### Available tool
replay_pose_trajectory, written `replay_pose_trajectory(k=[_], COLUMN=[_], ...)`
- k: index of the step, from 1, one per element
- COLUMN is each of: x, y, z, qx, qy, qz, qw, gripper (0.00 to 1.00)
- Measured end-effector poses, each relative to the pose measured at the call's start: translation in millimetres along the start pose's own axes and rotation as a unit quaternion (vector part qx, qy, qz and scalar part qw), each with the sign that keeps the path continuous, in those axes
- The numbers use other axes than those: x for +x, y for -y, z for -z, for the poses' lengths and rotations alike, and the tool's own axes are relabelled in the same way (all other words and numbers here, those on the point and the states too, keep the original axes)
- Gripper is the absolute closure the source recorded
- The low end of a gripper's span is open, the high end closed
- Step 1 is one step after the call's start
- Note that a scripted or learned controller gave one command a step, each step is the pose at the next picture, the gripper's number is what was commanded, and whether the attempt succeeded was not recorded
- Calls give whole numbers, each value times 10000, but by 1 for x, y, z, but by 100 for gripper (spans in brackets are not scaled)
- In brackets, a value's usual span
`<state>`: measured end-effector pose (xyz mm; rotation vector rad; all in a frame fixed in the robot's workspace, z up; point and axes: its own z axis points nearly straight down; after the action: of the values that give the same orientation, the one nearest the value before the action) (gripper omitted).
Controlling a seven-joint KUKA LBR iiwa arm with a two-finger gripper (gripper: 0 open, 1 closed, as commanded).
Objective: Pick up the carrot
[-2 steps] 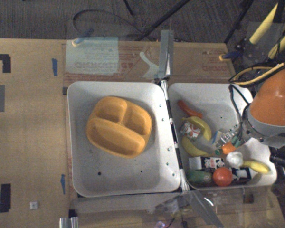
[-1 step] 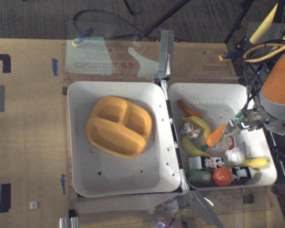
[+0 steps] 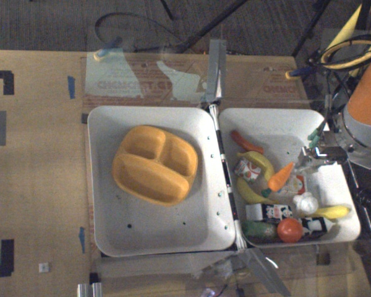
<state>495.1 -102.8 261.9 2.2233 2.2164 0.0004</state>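
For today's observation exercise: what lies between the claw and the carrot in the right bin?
In the camera view, almost nothing: the claw sits right beside the carrot's thick orange end, with just a sliver of bare white bin floor around them.

The flat brown cardboard-covered bench (image 3: 37, 178) bears two shallow white plastic bins side by side, the left bin (image 3: 105, 228) and the right bin (image 3: 346, 184), with small blue tape strips (image 3: 70, 86) stuck nearby.
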Motion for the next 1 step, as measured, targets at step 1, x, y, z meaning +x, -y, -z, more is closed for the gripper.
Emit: replay_pose_trajectory(k=[1], x=[0], y=[-1], z=[10], qx=[-10], qy=[9], qz=[10], qw=[10000], gripper=[100])
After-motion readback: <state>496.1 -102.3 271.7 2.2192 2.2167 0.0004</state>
